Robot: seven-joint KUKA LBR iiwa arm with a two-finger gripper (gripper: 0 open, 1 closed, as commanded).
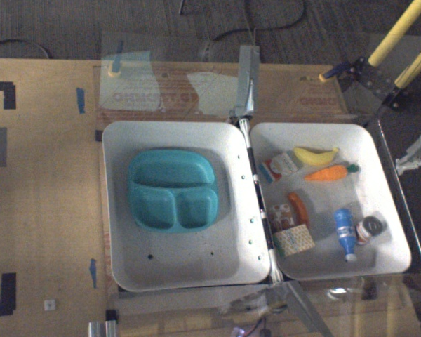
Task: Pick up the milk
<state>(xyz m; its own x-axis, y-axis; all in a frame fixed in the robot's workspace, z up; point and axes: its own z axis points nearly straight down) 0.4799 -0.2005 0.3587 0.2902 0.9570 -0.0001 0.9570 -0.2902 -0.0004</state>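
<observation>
Lowest in the frame, along the bottom of the right bin (pixel 389 258), lie a patterned box (pixel 295 239), a blue bottle (pixel 345 234) and a dark-lidded jar (pixel 371 226). The bottle and jar are just beside each other. Above the box come a small brown packet (pixel 281 218) and a red sausage (pixel 299 207), both close to the bin's left wall.

Further up is the milk (pixel 281 166), a small white carton with red on it, in the upper left of the right bin. It sits just beside the wall shared with the left bin (pixel 119 209). It seems to lie on its side, long axis running from lower left to upper right, though the detail is too soft to be sure. The carrot (pixel 330 173) lies to its right and the banana (pixel 314 155) to its upper right, both near but apart from it.

Any reach from the frame's right would have to cross the whole bin, passing over the carrot and banana. I judge the wall side tight and the side toward the sausage the most open, so gripping across the carton's short axis looks safest.

The left bin holds a teal plate (pixel 174 189). The worktop (pixel 42 188) runs out to the left. Beyond, at the top right, stand yellow poles (pixel 400 23).
</observation>
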